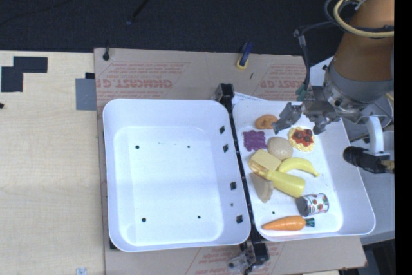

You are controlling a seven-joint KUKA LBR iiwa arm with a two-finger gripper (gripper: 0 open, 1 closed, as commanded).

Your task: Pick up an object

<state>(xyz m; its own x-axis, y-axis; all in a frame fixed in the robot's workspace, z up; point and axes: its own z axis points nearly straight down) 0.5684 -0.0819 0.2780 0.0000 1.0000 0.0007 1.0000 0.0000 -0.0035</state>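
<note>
My gripper (303, 119) hangs over the back of the right bin (351, 203), its fingers spread open with nothing between them. Just below it lies a small pizza-like toy (301, 138). An orange bread roll (265, 120) sits to the gripper's left. Further forward are a purple grape bunch (254, 139), a beige round piece (279, 147), a yellow cheese block (263, 160), a banana (300, 167), a yellow bottle (284, 183), a tan piece (261, 189), a small can (313, 204) and a carrot (284, 223).
The left bin (167, 174) stands beside the right one, with a black divider (235, 164) between them. A blue and yellow clip (244, 56) lies on the cardboard behind the bins. The toys crowd the right bin's left half.
</note>
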